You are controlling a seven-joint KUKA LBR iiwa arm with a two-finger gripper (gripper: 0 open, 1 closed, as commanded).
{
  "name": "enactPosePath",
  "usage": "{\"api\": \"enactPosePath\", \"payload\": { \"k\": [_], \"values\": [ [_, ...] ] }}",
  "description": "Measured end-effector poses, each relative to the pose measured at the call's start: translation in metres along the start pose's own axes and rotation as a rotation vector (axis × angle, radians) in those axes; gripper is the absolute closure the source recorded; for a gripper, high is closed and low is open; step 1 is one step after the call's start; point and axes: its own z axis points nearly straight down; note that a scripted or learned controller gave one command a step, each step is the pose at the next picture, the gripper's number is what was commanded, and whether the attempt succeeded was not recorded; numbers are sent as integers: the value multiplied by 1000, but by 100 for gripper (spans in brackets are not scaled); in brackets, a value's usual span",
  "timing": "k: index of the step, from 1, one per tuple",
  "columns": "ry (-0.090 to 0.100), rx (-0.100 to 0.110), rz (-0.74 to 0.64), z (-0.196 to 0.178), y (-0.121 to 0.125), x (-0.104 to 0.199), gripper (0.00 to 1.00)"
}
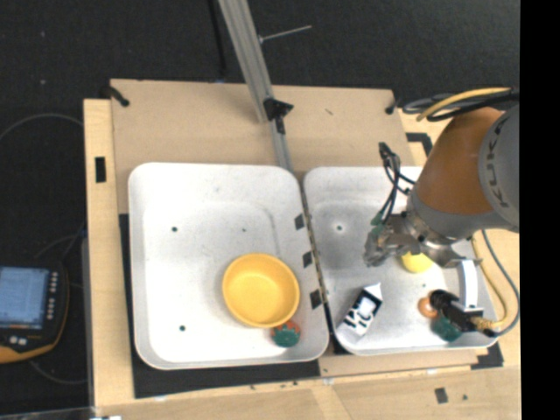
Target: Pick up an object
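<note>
My gripper (382, 248) hangs low over the middle of the right bin (341, 191), below the grey and orange arm. A small yellow round thing (415, 262) lies just to the right of the gripper, partly hidden under the wrist. In front of the gripper, near the bin's front wall, lies a black-and-white block (361, 311). At the front right corner sit a small orange thing (428, 305) and a teal thing (448, 329). I cannot see anything held by the gripper.
The left bin (175, 208) holds a yellow bowl (261, 289) near its front right and a small green-and-red thing (286, 334) at the front wall. A grey metal pole (254, 59) slants in from the back between the bins.
</note>
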Motion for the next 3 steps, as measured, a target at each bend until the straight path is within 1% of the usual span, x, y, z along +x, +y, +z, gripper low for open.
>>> {"api": "enactPosePath", "payload": {
  "k": [1,2,3],
  "values": [
    [-2,-2,-8,-46,-4,1,100],
    [-1,0,-9,-71,-2,0,100],
    [0,3,-12,-61,31,44,100]
  ]
}}
